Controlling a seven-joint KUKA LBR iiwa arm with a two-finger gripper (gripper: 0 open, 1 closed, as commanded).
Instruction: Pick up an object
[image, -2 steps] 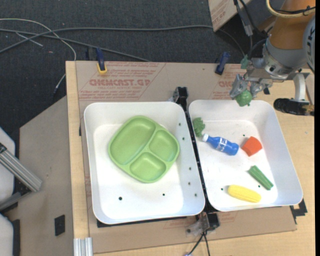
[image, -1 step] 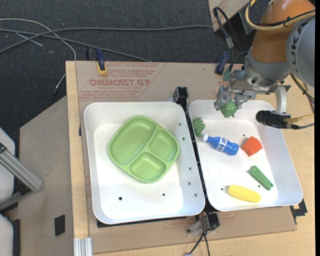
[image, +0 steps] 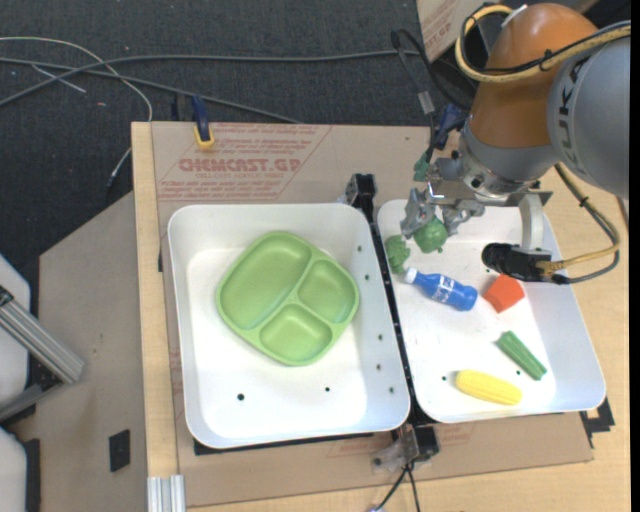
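Cardboard sheet (image: 250, 155) under two white bins (image: 200, 400), green divided plate (image: 288, 297) in left bin, cables (image: 90, 65) on dark floor (image: 60, 150) behind.

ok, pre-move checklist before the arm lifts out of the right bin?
1. Gripper over right bin: ok.
2. Green object at the fingers, actually pinched: cannot tell.
3. Second green piece beside it free of the grasp: cannot tell.
4. Blue bottle lying apart from the gripper: ok.
5. Orange block, green pepper, yellow corn out of the lift path: ok.
6. Green divided plate in left bin, untouched: ok.
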